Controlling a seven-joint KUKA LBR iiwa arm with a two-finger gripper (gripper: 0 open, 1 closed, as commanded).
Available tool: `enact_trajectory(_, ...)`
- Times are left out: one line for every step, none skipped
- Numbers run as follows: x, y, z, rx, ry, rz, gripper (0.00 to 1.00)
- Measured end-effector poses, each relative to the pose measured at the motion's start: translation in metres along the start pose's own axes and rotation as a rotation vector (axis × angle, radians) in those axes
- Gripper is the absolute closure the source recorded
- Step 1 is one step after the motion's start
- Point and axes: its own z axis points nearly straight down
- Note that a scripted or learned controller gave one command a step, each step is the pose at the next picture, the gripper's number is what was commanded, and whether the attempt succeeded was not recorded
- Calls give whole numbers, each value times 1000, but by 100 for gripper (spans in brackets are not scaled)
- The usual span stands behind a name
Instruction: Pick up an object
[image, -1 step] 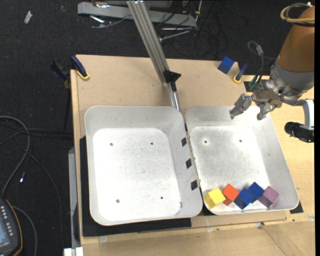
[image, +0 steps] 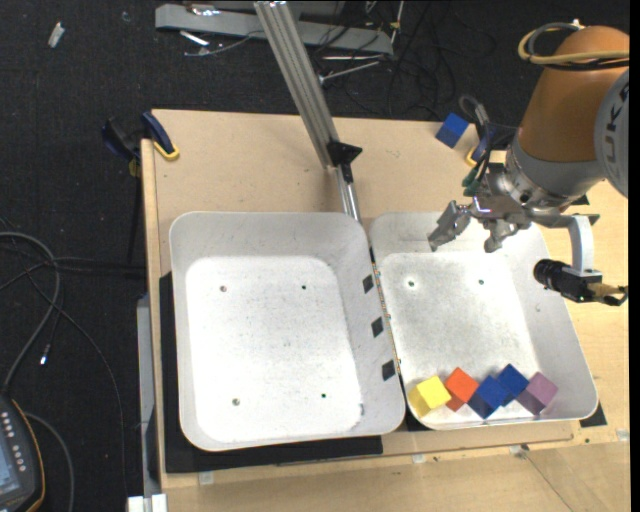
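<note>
Metal fingers (image: 470, 231) spread, holding nothing; four cubes (image: 485, 390) in speckled right bin (image: 560, 320).

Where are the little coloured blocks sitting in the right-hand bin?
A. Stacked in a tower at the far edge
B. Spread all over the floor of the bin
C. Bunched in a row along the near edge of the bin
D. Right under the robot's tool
C: the yellow block, orange block, blue block and purple block sit side by side along the near edge of the right bin, well away from the tool at its far end.
</note>
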Motion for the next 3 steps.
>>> enact_trajectory(-38, -29, 53, 5, -2, 12, 0)
enact_trajectory(-35, -26, 39, -5, -2, 6, 100)
enact_trajectory(-94, -53, -100, -11, -6, 10, 100)
